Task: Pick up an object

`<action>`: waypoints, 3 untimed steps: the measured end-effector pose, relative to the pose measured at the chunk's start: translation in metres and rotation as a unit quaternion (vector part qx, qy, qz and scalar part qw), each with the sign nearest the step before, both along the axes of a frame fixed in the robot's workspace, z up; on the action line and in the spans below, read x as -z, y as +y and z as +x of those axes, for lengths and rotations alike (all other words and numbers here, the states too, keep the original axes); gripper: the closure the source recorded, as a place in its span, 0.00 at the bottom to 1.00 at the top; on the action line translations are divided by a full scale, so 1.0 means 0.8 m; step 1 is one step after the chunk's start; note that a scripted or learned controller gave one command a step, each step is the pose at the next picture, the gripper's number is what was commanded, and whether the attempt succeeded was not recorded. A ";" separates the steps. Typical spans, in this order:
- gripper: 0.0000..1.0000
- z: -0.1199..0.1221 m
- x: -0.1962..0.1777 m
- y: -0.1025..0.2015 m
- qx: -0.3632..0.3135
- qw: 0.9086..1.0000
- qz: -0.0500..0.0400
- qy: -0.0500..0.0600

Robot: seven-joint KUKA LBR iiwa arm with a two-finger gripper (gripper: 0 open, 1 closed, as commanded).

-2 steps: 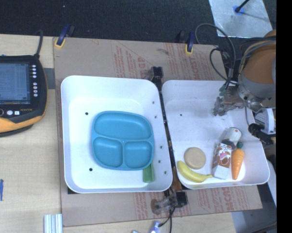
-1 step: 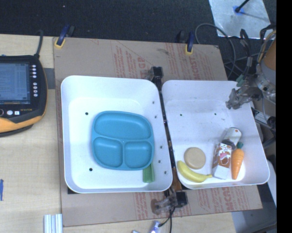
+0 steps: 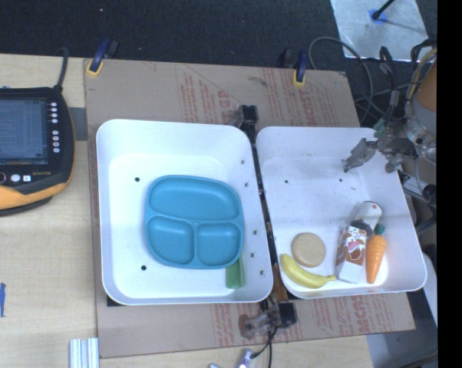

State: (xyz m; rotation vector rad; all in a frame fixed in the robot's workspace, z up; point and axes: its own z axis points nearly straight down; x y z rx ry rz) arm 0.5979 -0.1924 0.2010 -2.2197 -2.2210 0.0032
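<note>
Carrot [image 3: 376, 257] is lying at the right bin's [image 3: 315, 148] near corner, well apart from the claw [image 3: 371, 156], which is hovering open, gripping nothing.

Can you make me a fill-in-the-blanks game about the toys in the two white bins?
1. The blue plastic divided plate lies in the ____ white bin.
2. The yellow toy banana lies right next to the round tan ____.
3. The orange toy carrot lies in the right white bin, beside a small ____ carton.
4. The green block touches the plate's ____ edge.

Missing words: left; cookie; juice; bottom
</note>
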 end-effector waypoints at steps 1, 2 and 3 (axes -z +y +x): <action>0.00 -0.047 0.089 -0.025 -0.002 1.000 0.000 0.001; 0.00 -0.092 0.128 -0.004 -0.003 1.000 0.000 0.001; 0.00 -0.014 0.136 -0.004 -0.002 1.000 0.000 0.000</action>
